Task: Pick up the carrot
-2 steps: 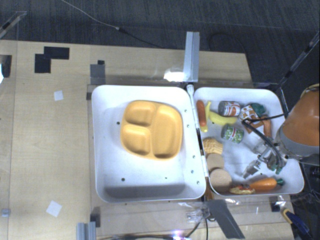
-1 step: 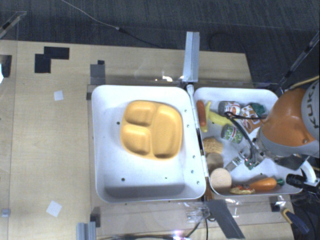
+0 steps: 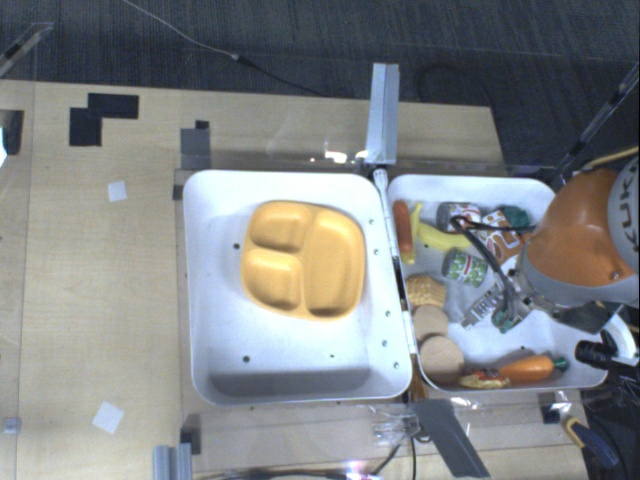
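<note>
Against the near wall of the right bin [image 3: 470, 181], we see the carrot [image 3: 527, 369] lying on its side, orange with a green tip pointing toward the arm's side, and a small red and yellow item [image 3: 483, 378] just beside its blunt end. Above the carrot, the gripper [image 3: 492, 308] hangs low over the middle of this bin, below the arm's orange band [image 3: 580, 236]; we cannot tell how it is set, since cables and the wrist crowd it. It sits apart from the carrot and carries nothing that we can make out. Farther from the carrot, along the bin's left wall, we find a hot dog [image 3: 403, 226], a banana [image 3: 440, 236] beside it, a green-labelled can [image 3: 460, 265], and two round tan bread pieces [image 3: 437, 340]. Beyond that wall, the left bin [image 3: 215, 268] holds a yellow divided plate [image 3: 305, 259] with three compartments.
</note>
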Robot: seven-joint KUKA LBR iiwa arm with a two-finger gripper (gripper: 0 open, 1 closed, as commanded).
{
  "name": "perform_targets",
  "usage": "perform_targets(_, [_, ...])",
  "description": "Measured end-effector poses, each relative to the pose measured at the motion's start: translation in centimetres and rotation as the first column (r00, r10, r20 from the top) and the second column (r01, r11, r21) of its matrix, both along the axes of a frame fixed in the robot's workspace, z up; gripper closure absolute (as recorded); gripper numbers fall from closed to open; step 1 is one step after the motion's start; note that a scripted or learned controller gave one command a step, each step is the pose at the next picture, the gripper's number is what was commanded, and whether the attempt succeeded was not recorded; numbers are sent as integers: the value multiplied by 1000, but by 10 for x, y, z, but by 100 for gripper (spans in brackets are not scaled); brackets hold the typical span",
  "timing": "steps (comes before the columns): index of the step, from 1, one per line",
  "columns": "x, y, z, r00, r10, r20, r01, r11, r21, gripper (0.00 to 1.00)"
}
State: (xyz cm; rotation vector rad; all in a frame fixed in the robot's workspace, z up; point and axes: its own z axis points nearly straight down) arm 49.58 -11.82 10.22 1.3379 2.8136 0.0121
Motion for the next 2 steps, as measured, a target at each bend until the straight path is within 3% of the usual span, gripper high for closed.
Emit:
perform_targets(1, [-2,6,-11,959,285,-11,-285,959,-6,100])
perform_targets(2, [4,-1,-11,771,637,-11,-637,771,-14,100])
